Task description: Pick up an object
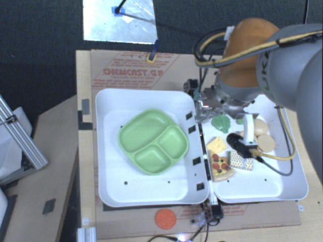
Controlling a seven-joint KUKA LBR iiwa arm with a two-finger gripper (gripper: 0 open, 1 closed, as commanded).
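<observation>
Camera view: arm (282, 54) hides much of the right bin (262, 190).

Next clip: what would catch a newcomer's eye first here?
The pale green three-compartment plastic plate alone in the left white bin. Then the grey arm with its orange band over the right white bin, where toy food clusters: a pizza slice and a yellow cheese wedge.

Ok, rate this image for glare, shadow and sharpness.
Camera view: even, soft light; the white bins are bright but not blown out; the foil sheet up top shows mild sheen; the arm, close to the lens, looks soft and large; the small toys beneath it sit in its shadow, hard to tell apart.
</observation>
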